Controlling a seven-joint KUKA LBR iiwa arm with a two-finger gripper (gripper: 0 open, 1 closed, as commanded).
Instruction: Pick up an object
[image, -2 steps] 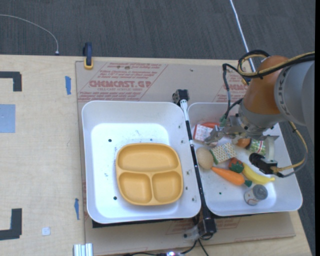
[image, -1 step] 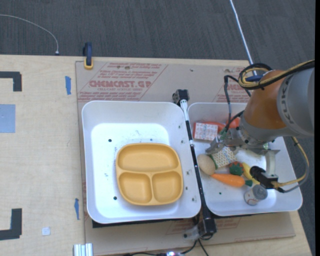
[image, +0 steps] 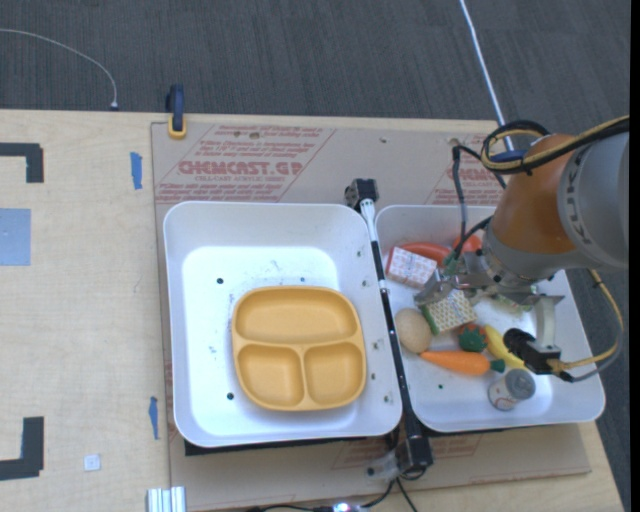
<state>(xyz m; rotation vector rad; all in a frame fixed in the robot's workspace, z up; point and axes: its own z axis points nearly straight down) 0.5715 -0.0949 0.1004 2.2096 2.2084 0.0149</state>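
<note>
Nearest in my right bin (image: 575, 405) lie a small grey round piece (image: 508, 388) and an orange carrot (image: 456, 362), with a yellow banana-like piece (image: 500, 346) just beyond. Farther in sits a pale egg-shaped object (image: 411, 329), and touching my claw (image: 447, 290) is a green-and-white checked block (image: 450, 311); whether my claw grips anything I cannot tell. A pink-dotted box (image: 411, 266) lies farther, near the divider. The left bin (image: 190, 300) holds a yellow divided tray (image: 298, 346) with bare white floor beyond it. Farthest, the worktop's board (image: 240, 160) reads "CHEMCAST."
</note>
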